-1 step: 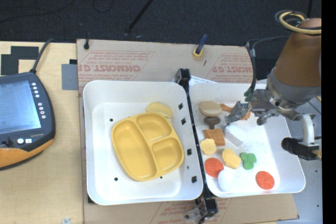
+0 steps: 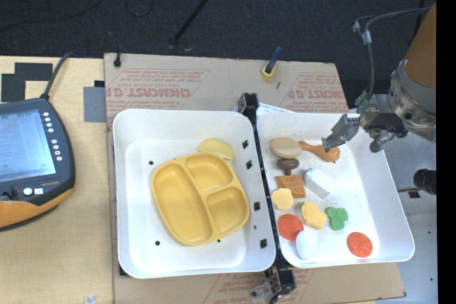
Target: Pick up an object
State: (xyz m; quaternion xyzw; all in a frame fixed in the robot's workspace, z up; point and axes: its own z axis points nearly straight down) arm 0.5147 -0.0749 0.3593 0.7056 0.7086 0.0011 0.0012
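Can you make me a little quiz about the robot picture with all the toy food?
1. True or false: the yellow divided tray lies in the left bin.
2. Which toy is nearest the gripper? A) the green broccoli B) the orange spoon-shaped piece C) the white egg
3. Fill in: the broccoli sits beside the yellow ____.

Key: 1. True. 2. B, the spoon-shaped piece lies right by the gripper in the right bin. 3. Corn.
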